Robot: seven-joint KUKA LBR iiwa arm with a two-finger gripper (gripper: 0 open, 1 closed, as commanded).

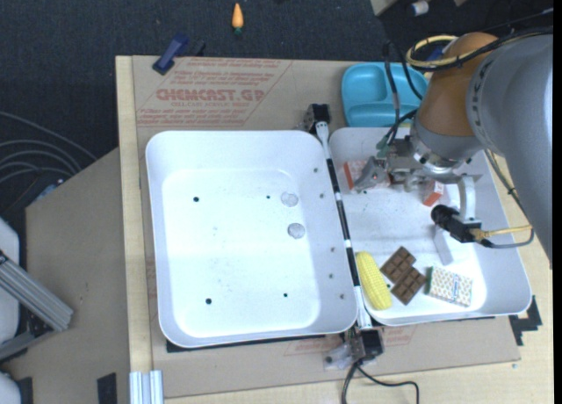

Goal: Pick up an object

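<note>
Your arm (492,86) reaches in from the right and hangs low over the far end of the right bin (505,292), its orange band (452,95) sitting just above the wrist. The tool (391,169) is down near the bin's far-left corner, close to a small red-and-white item (351,172) lying against the wall that divides the two bins. Whether the tool is open or closed you cannot tell from this angle, since the wrist and its fittings hide the tips, and nothing can be seen gripped. The likeliest picks lie at the near end of the same bin: a yellow corn cob (373,279) along the dividing wall, a brown chocolate bar (404,275) just beside it, and a white patterned packet (451,286) next to that. A black plug on a yellow cable (452,222) hangs between the wrist and these pieces. The left bin (176,165) holds two small pale discs (292,215) near its middle-right. A blue tray (369,95) sits on the counter (140,112) beyond the right bin. You appear to be at the approach or descent stage, with no lift begun. The next move seems to call for a firm close on whatever lies under the tool, then a straight rise clear of the bin wall; watch for an empty grasp.
</note>
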